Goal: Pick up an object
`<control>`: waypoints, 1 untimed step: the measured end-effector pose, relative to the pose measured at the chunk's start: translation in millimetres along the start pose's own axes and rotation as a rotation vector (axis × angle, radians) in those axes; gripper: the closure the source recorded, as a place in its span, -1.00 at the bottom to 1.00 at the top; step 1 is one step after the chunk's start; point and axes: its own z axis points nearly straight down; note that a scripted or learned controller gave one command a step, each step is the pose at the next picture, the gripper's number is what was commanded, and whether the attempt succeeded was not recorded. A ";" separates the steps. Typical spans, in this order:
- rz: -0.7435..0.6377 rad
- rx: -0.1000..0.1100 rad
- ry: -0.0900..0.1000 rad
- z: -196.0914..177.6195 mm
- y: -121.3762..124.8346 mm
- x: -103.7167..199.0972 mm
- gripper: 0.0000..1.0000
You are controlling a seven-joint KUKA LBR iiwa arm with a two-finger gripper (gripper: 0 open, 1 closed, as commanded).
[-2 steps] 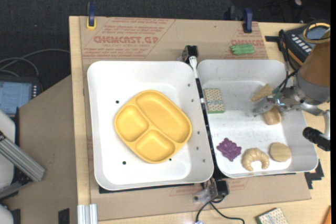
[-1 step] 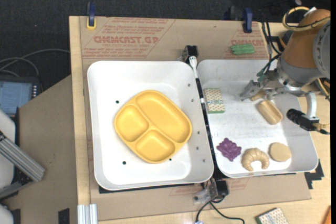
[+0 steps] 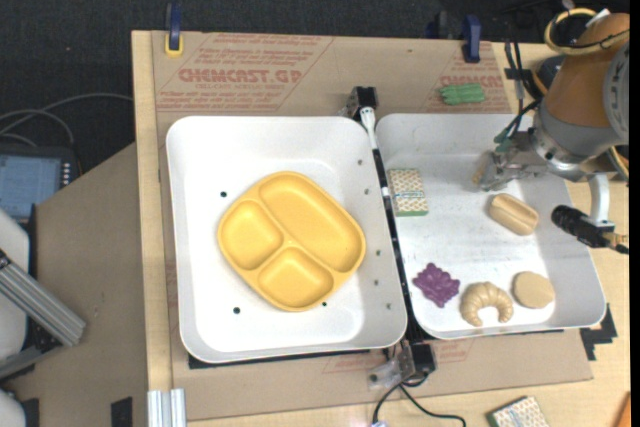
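The right bin (image 3: pixel 450 235) holds a tan bread roll (image 3: pixel 512 214), a pale wafer block with a green edge (image 3: pixel 408 191), a purple grape bunch (image 3: pixel 436 284), a croissant (image 3: pixel 486 303) and a round biscuit (image 3: pixel 533 290). My gripper (image 3: pixel 497 168) hangs low over the bin's upper right part, just above and left of the bread roll. Nothing is visibly held in it. The grey arm with its orange band (image 3: pixel 590 65) comes in from the right edge.
A yellow three-compartment plate (image 3: pixel 290 240) lies in the left bin (image 3: pixel 200 165). A green piece (image 3: pixel 463 95) rests on the board behind the right bin. A black fitting (image 3: pixel 585 225) juts over the right bin's right rim. Blue clamps hold the board's far edge.
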 end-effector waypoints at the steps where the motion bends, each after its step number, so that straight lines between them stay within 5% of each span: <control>1: -0.006 -0.002 0.003 -69.6 14.9 101.0 1.00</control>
